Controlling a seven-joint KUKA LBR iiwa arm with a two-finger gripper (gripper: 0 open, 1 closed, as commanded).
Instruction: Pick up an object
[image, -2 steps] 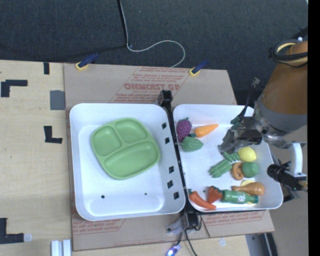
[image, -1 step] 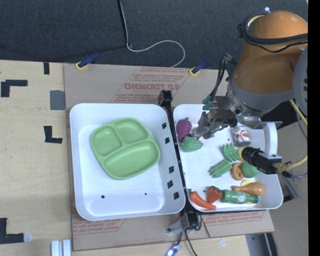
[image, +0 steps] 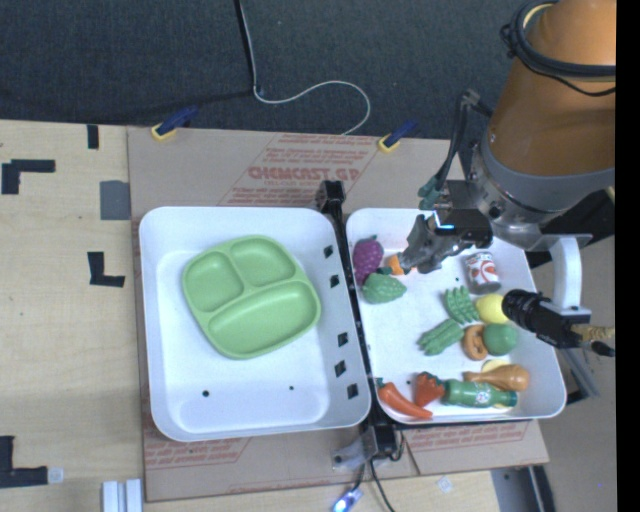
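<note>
The gripper is seen low over the upper left part of the right bin, its dark fingers pointed down and to the left. Whether anything is clamped cannot be told, since the tips are blurred against the toys beneath them. Nothing is visibly carried.

Just beside the tips a small orange piece is found, with a purple bunch of grapes to its left and a green leafy vegetable just below that. These three lie close together against the divider between the bins, and any of them may be judged the likeliest object to be picked.

Further out in the same bin are spread a red-and-white can, a yellow lemon, a green pea pod cluster, a green ball, a brown doughnut-like piece, a green bottle and a red pepper. In the left bin a green divided plate rests alone.

A failed grasp is judged probable from crowding: two neighbours could be caught at once, or one finger could land on top of the grapes and push them aside. The rounded plastic shapes may also be squeezed out sideways on closing. The bin wall is near, so a finger could be blocked by it.
</note>
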